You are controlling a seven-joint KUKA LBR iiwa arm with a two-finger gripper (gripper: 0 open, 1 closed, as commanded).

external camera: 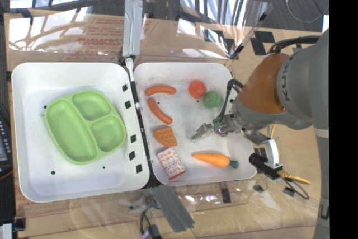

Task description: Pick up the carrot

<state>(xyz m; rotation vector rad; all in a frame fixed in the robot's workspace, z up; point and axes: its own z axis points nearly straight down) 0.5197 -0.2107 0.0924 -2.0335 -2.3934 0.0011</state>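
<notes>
So, the 1 overhead view: the carrot lies flat near the front wall of the right bin, tip pointing left and its little green stub on the right. It has room on every side, so nothing crowds it. The nearest stuff is a small printed packet to its left, near but apart, and an orange cracker-looking square up-left of that.

The gripper hangs above the bin floor, just up from the carrot and a bit left of its middle. Its fingers look apart, with nothing between them. It isn't over the carrot yet.

How I'd do this step: slide toward the front wall until centred over the thick middle of the carrot, not the tapered tip. Turn the wrist so the fingers close across the short width, 1 finger on each long side. Straddling it lengthwise would probably just spin it away. Come straight down until the fingertips are almost on the floor, then close.

Things to watch, as I see it: the front wall is close, so the front finger needs to land between carrot and wall, not on the rim. The carrot is round and looks like smooth plastic, so an off-centre pinch may roll it.

Farther back sit 2 sausages, a tomato and a green ball, all well clear. The left bin holds a green tray, not relevant here.
</notes>
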